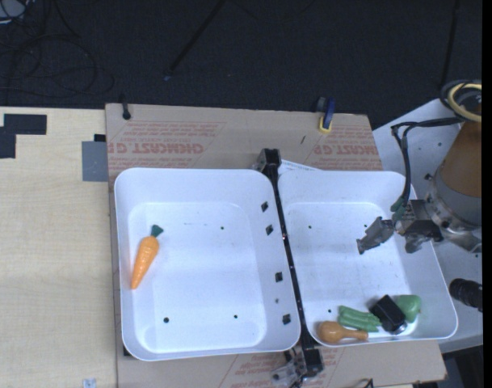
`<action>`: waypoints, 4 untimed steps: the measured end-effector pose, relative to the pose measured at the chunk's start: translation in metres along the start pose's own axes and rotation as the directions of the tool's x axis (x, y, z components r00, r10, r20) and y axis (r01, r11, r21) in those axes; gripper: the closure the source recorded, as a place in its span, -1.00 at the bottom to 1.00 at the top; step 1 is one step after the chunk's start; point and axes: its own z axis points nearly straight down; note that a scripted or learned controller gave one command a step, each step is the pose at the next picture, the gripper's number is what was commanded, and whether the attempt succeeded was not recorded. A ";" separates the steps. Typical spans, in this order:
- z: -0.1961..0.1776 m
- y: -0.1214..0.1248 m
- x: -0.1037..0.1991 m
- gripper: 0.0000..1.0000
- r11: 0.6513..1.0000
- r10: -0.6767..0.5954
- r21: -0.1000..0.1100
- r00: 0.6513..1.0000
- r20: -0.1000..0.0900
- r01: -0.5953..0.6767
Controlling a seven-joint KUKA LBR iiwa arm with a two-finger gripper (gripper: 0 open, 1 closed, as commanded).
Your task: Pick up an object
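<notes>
The gripper (397, 236), fingers spread and seemingly holding nothing, hovers over the right bin (439, 330); the black object (388, 312) lies toward six o'clock, long axis roughly ten-to-four.

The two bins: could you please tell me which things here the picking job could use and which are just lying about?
For the job:
toy carrot in the left bin
green pods, black block, green piece and orange-brown gourd in the right bin
gripper, above the right bin

Lying about:
cardboard sheet
blue-and-yellow clamp
</notes>
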 end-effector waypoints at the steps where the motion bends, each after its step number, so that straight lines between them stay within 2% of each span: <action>1: 0.151 0.109 0.025 -1.00 1.000 -0.004 -0.001 1.000 0.000 0.004; 2: 0.064 0.130 0.119 -1.00 1.000 -0.010 -0.010 1.000 -0.002 0.010; 3: 0.059 0.127 0.112 1.00 1.000 -0.001 0.001 1.000 0.001 0.001; 4: 0.012 0.150 0.091 1.00 1.000 0.001 -0.007 1.000 0.002 -0.001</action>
